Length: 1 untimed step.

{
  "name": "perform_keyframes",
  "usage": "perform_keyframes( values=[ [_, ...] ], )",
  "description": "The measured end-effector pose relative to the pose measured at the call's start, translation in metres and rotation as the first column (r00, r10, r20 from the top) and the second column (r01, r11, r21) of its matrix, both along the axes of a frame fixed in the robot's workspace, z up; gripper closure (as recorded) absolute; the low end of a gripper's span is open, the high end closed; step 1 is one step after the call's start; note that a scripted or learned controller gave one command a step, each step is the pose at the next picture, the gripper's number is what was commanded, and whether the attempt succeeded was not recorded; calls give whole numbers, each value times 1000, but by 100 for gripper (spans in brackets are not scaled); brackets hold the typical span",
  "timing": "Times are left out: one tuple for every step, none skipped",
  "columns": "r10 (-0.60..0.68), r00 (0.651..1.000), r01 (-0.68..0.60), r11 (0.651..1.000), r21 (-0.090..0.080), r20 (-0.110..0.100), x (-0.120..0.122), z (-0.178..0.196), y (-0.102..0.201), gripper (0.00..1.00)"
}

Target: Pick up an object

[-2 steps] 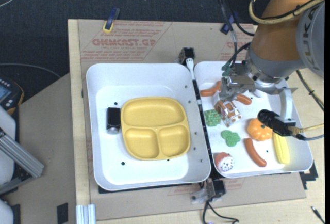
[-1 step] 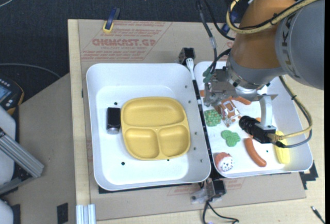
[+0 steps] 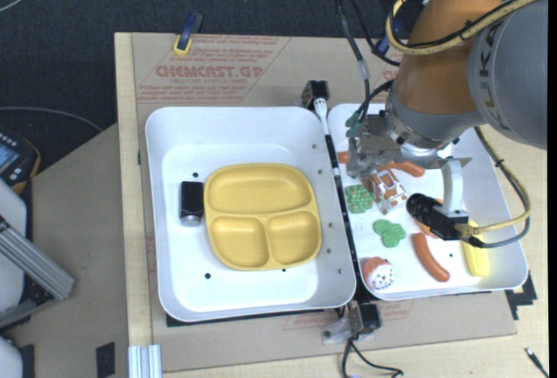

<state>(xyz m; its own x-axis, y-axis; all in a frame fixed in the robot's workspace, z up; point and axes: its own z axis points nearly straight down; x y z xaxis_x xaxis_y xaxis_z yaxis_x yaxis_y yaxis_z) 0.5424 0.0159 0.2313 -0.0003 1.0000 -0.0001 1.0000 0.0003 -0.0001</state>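
The toy sausage [image 3: 431,256] looks light and kinda slick, so it's best grabbed across the middle. Whether the gripper [image 3: 374,172] is open can't be made out.

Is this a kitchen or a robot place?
Probably a robot lab, not a kitchen. The food in the right bin looks like toys, a grey and orange robot arm reaches in, and cables run across a board-covered bench.
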Motion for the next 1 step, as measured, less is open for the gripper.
perform_keyframes(
  values=[
    [-1,1000,1,1000,1,-2,-4,3,-4,100]
  ],
)
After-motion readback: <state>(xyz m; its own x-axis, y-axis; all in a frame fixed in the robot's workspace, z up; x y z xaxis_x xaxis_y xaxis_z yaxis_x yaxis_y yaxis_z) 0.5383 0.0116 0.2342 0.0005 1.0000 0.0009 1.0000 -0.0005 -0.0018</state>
